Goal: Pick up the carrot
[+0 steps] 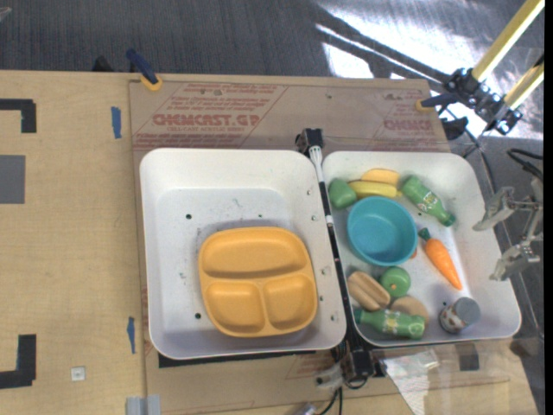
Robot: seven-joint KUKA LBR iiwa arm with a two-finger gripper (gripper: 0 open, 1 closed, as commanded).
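Jaws' state cannot tell; tapered orange carrot (pixel 443 261) beside round teal bowl (pixel 381 230).

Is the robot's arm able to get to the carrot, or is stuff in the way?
Probably yes. The carrot lies flat in the right bin, with nothing on top of it. The blue bowl sits close on its left, but bare bin floor shows on its right, the side the arm reaches in from.

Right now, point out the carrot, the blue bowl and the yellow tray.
carrot (pixel 442 261), camera view, middle of its orange body.
blue bowl (pixel 380 231), camera view, its inner floor.
yellow tray (pixel 257 263), camera view, ridge between its compartments.
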